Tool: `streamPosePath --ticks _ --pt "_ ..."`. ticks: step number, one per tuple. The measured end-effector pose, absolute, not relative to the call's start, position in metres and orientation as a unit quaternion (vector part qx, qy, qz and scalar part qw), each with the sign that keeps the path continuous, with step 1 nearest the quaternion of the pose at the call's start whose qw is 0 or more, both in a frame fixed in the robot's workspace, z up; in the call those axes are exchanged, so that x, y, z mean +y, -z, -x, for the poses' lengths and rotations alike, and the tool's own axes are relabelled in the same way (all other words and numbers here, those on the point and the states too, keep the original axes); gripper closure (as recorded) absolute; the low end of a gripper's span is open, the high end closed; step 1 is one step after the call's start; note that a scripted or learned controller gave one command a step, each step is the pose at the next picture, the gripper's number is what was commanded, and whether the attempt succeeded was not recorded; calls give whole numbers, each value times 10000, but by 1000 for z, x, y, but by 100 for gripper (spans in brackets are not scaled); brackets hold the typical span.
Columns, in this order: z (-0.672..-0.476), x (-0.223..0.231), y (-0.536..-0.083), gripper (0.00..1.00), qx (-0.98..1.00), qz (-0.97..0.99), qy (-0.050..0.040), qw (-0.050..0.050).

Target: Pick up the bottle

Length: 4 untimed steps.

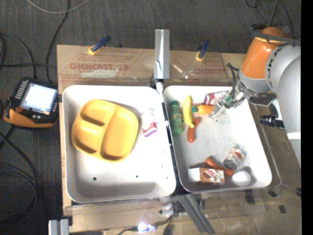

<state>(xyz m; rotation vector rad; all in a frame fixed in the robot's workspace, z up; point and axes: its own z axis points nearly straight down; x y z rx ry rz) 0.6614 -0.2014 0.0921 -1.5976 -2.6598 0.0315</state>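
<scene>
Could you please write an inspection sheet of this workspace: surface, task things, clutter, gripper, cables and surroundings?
Surface: two white bins side by side on a cardboard sheet.
Job's things: green bottle lying at the right bin's left wall.
Clutter: banana, carrot, can, egg, red carton in the right bin; yellow tray and small carton in the left bin.
Grippers: gripper over the right bin's far end, holding nothing visible.
Cables: dark cables on the floor.
Surroundings: pendant at left; blue clamps.
</scene>
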Motion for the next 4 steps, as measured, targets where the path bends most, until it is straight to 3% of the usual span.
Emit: streamPosePath --ticks 1,2,3,4 --pt "-662 -201 -101 100 -8575 5140 -124 188" --pt "-669 -206 -313 100 -8040 5947 -11 -21" --pt "-621 -163 -289 100 -7244 6894 -8 4" --pt "-624 -85 -297 100 -6991 7150 -9 4"
